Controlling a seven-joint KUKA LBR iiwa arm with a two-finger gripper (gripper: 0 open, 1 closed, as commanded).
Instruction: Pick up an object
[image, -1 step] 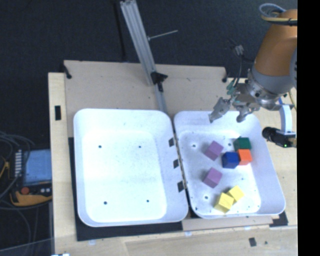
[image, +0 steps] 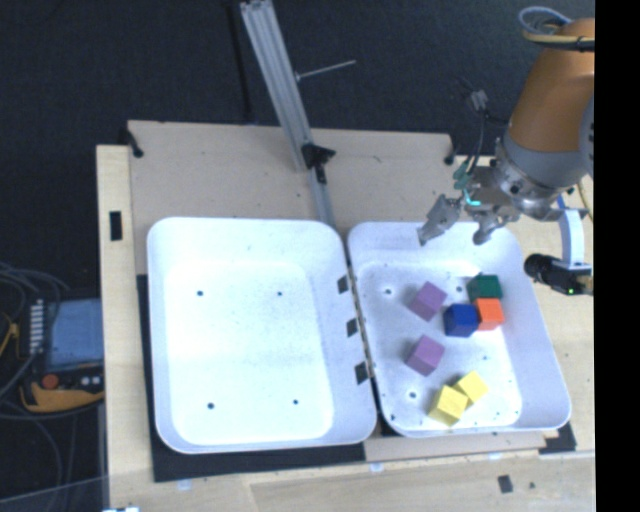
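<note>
**Readable text and markings: none found**

Checked every surface in the camera view for lettering, labels, brand marks, numerals and signs. Nothing legible.

The handheld control unit (image: 62, 352), lying on the floor left of the left bin (image: 170, 250), shows a bluish screen and a row of small buttons, but any characters on them are too small and blurred to make out. The small dark tags on the bench (image: 115, 225), just left of that same bin, carry no text that can be resolved. The coloured blocks to the right of the left bin have plain faces.
</note>
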